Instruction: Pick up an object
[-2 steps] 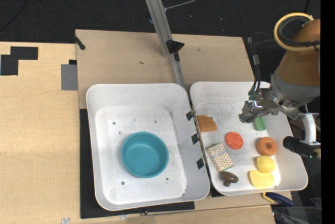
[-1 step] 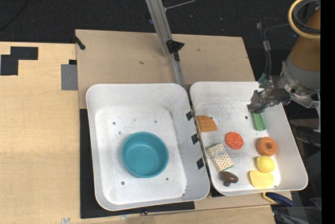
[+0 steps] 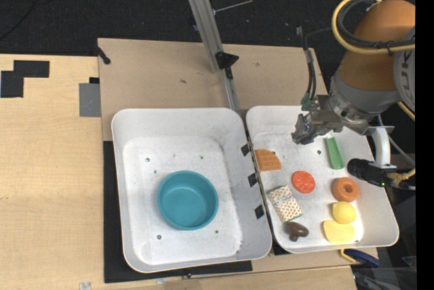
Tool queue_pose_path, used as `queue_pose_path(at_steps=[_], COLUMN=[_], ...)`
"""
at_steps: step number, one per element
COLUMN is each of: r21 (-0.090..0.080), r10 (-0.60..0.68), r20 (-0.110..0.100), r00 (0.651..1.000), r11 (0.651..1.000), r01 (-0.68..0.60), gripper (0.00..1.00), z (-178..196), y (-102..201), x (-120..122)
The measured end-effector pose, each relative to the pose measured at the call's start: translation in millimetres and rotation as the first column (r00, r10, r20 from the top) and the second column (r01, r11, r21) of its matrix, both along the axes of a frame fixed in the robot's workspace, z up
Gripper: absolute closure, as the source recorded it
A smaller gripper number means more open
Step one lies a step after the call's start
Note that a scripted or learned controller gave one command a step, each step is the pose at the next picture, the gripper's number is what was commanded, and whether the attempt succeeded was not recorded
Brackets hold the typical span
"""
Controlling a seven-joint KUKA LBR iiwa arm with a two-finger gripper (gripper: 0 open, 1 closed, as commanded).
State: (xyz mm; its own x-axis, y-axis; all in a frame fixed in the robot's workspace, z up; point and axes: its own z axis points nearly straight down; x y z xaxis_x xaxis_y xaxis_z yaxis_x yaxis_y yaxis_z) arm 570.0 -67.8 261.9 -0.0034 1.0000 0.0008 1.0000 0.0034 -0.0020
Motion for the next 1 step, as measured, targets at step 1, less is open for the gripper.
queue_pose_path(at_steps=[1], r21=[0.000], r10=[0.000], r20=[0.000], r00=[1.000], r11=[1.000], r01=[0.000], gripper=[1.00], z=[-18.2], y=[44.4], x=[15.4])
